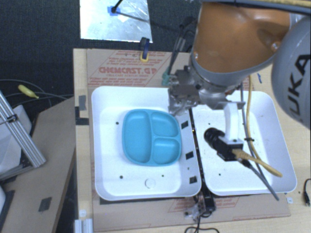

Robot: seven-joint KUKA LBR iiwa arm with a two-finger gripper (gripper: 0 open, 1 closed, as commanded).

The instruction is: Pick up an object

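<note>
A light blue divided plate [151, 136] with three compartments lies flat in the middle of the left bin [109, 178]. My gripper [179, 103] hangs over the far right corner of that bin, just above the plate's upper right rim and near the divider between the two bins. The big orange and grey wrist above hides most of the gripper body. Nothing shows between the gripper and the plate.
The right bin [272, 144] sits beside the left one, partly covered by the arm. A cardboard sheet [126, 69] with red print lies under both bins. A foil-like square [114, 13] lies beyond the bench.
</note>
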